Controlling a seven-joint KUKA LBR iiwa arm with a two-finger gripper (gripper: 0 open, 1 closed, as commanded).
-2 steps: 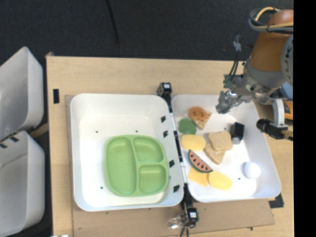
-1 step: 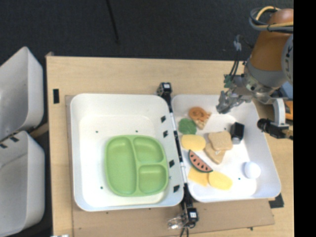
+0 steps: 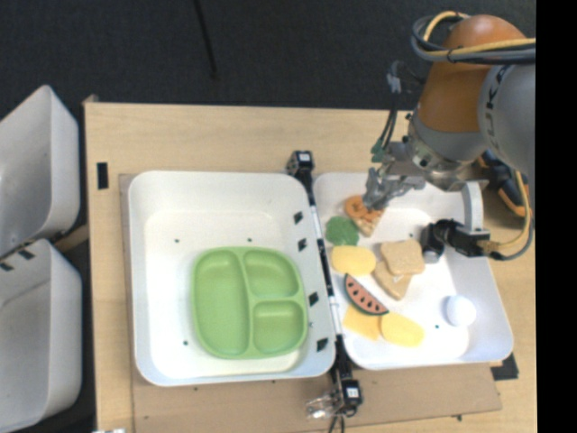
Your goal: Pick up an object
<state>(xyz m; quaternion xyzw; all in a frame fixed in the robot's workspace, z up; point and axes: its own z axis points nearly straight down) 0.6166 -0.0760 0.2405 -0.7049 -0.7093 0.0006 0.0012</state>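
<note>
A left white bin (image 3: 144, 242) holds a green divided plate (image 3: 248, 300) at its centre. Beside it, the right white bin (image 3: 482, 327) holds a cluster of toy foods: a green round piece (image 3: 342, 231) at its 10 o'clock, a yellow piece (image 3: 352, 260) just below, a watermelon slice (image 3: 364, 296) and more yellow pieces (image 3: 386, 327) toward 7 o'clock, tan bread slices (image 3: 399, 264) at centre, and a white ball (image 3: 459, 311) at 4 o'clock. At 11 o'clock lies an orange piece (image 3: 361, 213), the likely target. The gripper (image 3: 379, 192) sits right at that piece; whether its jaws are spread or pinching cannot be told, because the fingertips blur into the toy. Risks: the fingers may close on one edge so the piece slips out, or they may nudge the touching green piece or strike the bin's near wall.
</note>
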